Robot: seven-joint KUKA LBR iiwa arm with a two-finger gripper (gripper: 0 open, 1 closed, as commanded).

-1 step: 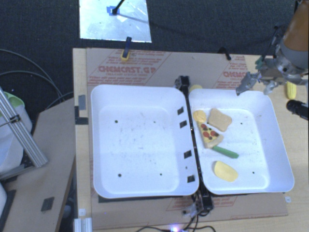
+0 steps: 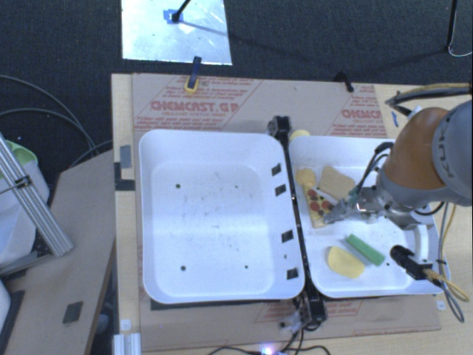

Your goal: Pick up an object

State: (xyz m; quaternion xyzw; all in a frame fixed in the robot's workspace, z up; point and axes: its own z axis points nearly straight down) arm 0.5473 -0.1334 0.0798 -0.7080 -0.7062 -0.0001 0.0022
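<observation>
The right bin (image 2: 369,145) holds several small items: a tan cracker-like square (image 2: 338,182), a pizza-slice toy with red dots (image 2: 316,203), a small yellow piece (image 2: 306,176), a green bar (image 2: 365,249) and a yellow oval (image 2: 346,262). My gripper (image 2: 341,209) hangs low over the bin's middle, just right of the pizza slice and below the tan square. Its tip is dark and blurred against the bin floor.
The left bin (image 2: 214,143) stands beside the right one, with a black divider strip (image 2: 292,213) between them. A yellow knob (image 2: 299,134) sits at the divider's top. The arm's orange band (image 2: 415,154) covers the right bin's right side. Cables run along the right edge.
</observation>
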